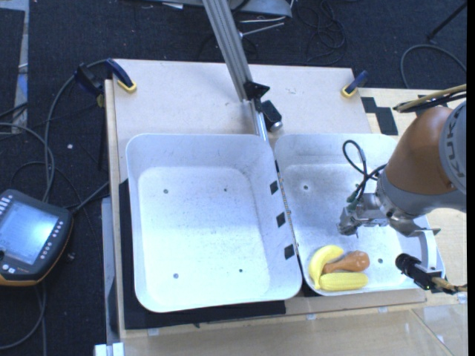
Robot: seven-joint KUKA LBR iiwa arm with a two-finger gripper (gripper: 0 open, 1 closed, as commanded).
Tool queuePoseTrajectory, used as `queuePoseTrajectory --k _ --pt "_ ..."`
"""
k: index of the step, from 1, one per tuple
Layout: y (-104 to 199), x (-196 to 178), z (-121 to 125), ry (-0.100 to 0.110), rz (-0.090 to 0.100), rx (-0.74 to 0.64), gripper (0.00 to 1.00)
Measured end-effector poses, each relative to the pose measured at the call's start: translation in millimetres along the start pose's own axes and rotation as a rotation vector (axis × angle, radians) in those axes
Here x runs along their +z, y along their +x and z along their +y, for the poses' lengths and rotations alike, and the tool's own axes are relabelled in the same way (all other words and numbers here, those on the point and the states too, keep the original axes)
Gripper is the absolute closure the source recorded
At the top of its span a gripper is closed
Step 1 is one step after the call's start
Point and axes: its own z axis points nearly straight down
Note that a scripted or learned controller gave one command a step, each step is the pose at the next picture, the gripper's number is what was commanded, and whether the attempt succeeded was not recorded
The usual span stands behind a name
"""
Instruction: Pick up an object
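A yellow banana (321,261) curves along the near left corner of the right bin (315,165). Beside it lie a yellow corn cob (343,281) and an orange-brown sausage-like piece (353,260), all three touching in one cluster. My gripper (351,223) hangs over the right bin's floor, a little above and to the right of that cluster, apart from it. Nothing is visible between its tips.
The left bin (148,154) sits beside the right one, with a row of black clips (282,219) on their shared wall. A slanted metal pole (231,43) rises from the back. A teach pendant (26,236) lies left of the bench.
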Motion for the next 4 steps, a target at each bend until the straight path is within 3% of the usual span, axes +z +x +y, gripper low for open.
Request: queuePoseTrajectory --k 3,4 --pt "4 -116 5 -0.003 -0.001 0.0 1.0" --pt "46 -118 15 0.0 0.001 -0.004 1.0"
